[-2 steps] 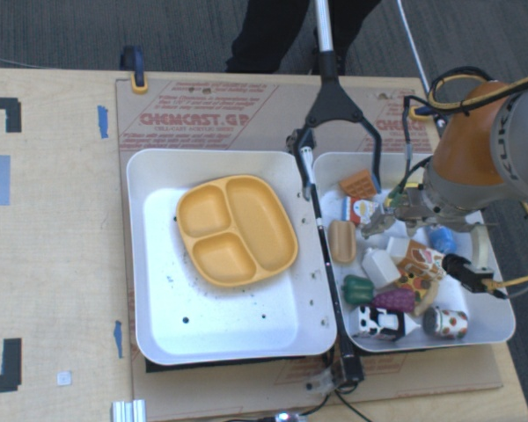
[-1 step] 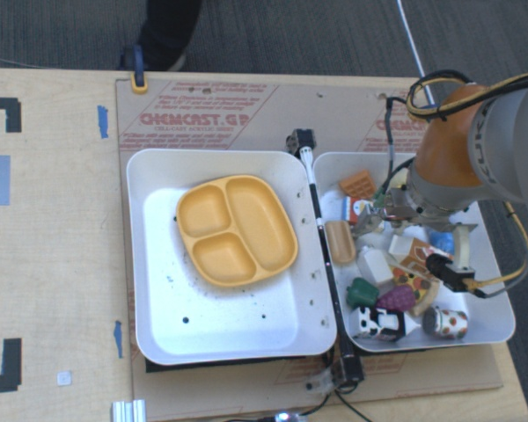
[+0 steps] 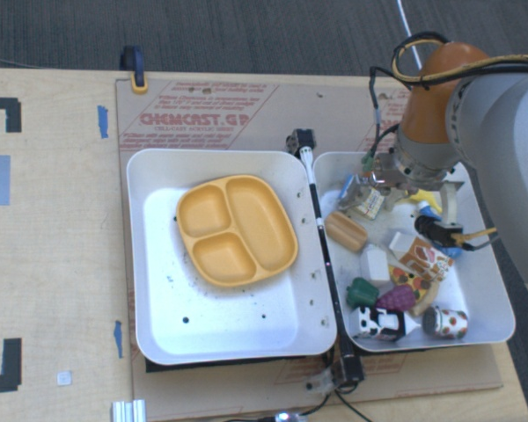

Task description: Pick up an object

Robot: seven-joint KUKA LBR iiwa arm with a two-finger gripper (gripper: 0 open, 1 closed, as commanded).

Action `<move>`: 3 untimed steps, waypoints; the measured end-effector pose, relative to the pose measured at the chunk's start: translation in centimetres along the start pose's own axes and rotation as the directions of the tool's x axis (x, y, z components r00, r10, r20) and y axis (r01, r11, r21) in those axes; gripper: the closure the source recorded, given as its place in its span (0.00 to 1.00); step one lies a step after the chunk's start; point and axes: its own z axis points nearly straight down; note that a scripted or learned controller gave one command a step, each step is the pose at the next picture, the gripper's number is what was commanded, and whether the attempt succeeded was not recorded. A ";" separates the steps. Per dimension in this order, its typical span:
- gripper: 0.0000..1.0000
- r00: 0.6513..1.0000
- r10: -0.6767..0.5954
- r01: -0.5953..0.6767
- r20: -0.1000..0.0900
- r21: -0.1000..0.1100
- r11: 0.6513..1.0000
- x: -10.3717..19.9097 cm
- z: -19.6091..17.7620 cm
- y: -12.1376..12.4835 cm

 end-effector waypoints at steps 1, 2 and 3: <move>1.00 1.000 -0.001 0.001 0.002 -0.003 1.000 0.0 -1.1 0.0; 0.00 1.000 -0.001 0.001 0.002 -0.002 1.000 0.0 -1.1 0.0; 0.00 1.000 0.003 -0.003 0.000 -0.057 0.998 -0.4 0.2 -5.1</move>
